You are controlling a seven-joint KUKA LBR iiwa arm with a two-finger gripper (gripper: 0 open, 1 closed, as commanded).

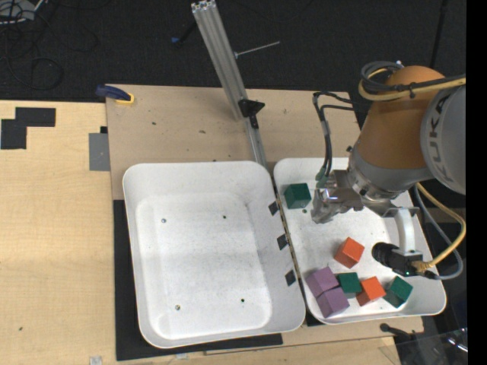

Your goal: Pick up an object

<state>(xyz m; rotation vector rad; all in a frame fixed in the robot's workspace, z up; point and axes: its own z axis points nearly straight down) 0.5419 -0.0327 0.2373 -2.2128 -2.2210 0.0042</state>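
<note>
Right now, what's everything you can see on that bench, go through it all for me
Bins: two, white, shallow, side by side; left bin, right bin.
Green cubes: three, all in the right bin; one near its top left corner, one among the cluster at its front, one at its front right.
Orange cubes: two, right bin; one mid-bin, one in the front cluster.
Purple blocks: two, touching, front left of the right bin.
Metal rail: one, silver, leaning from the back toward the gap between the bins.
Clamp: one, blue and yellow, back left edge of the bench.
Arm: one, grey with orange band, over the right bin; gripper just right of the top green cube.
</note>
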